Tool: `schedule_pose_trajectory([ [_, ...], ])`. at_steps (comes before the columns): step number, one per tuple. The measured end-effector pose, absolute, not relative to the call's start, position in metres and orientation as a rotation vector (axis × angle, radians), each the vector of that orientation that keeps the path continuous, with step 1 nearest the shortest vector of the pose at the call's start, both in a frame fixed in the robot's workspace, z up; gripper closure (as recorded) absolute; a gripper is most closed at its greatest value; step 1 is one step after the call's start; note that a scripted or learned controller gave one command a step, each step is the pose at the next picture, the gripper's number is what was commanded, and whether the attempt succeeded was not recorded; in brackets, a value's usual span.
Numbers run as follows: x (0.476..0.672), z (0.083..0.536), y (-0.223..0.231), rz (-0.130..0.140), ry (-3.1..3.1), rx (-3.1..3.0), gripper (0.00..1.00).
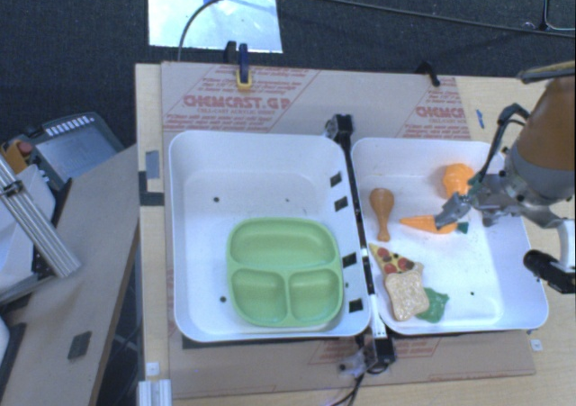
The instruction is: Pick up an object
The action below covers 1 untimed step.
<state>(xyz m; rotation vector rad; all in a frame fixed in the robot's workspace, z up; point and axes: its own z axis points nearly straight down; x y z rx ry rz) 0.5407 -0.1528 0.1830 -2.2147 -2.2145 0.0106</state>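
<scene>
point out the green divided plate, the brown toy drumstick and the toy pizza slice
green divided plastic plate (pixel 270 247): camera view, on the large upper compartment
brown toy drumstick (pixel 382 202): camera view, on the rounded meat end
toy pizza slice (pixel 393 261): camera view, on the topped middle

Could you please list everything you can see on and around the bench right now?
White bins: two, side by side; left bin, right bin.
Divided plate: one, light green, in left bin, near front.
Toy drumstick: one, tan, right bin, left side.
Toy carrot: one, orange, right bin, by the gripper.
Orange toy: one, right bin, back.
Toy pizza slice: one, right bin, front.
Toy bread slice: one, tan, overlapping green leaf toy.
Clamp: one, blue and yellow, back edge.
Gripper: one, grey, at the carrot's right end.
</scene>
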Motion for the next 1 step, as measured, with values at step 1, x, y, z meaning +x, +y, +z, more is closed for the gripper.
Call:
schedule_pose_trajectory([
  [1,0.5439,0.1896,-0.1525,-0.001,-2.226,-2.219,0.0],
])
